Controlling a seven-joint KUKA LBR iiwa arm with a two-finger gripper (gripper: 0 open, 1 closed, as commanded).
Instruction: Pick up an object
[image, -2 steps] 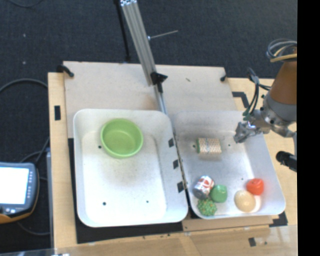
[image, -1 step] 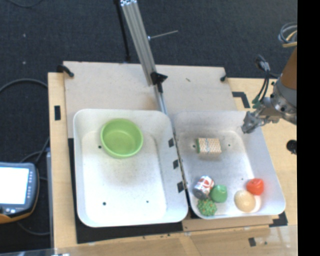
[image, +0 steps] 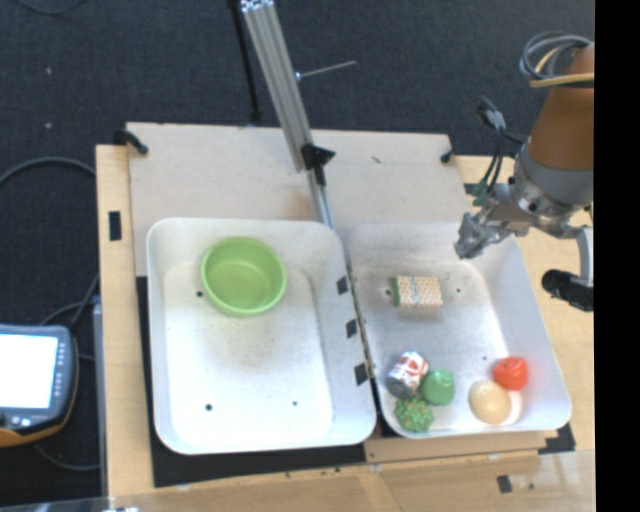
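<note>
We find the gripper above the right bin's far corner; finger state: we cannot tell. The patterned block lies mid-bin, apparently light, stiff; grip its long sides.

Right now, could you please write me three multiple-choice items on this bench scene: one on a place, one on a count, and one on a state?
1. Where is the green bowl?
A. in the left bin
B. in the right bin
C. on the floor

2. How many things lie in the right bin?
A. two
B. four
C. six

3. How does the green bowl stand?
A. tipped on its side
B. upright, open side up
C. upside down

Answers:
1 A, as the bowl sits in the left bin, toward its far end.
2 C, as the right bin holds a patterned block, a can, a green ball, a leafy green piece, a cream ball and a red ball.
3 B, as its hollow inside faces the camera.
</note>
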